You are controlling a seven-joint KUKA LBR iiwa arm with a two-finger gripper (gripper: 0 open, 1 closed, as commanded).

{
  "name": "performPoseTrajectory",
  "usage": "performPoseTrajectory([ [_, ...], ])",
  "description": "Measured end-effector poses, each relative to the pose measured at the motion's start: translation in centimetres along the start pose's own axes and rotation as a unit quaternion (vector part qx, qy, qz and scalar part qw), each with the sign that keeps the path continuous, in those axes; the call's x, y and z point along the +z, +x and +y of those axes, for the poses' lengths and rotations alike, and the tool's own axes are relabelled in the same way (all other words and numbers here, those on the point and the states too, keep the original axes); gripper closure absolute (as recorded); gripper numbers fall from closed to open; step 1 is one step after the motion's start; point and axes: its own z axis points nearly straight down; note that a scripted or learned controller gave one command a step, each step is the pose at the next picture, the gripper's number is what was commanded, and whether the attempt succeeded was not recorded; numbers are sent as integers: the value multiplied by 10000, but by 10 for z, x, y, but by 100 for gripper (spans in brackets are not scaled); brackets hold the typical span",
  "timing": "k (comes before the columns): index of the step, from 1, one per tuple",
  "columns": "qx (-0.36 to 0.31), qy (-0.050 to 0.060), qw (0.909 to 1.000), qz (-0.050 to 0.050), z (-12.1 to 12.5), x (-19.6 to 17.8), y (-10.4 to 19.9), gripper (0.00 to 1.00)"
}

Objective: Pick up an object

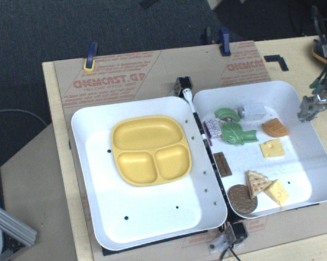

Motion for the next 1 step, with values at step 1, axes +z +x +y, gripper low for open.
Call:
performPoseTrajectory([
  [1, 2, 24, 10000, 9, 1, -4, 0, 100],
])
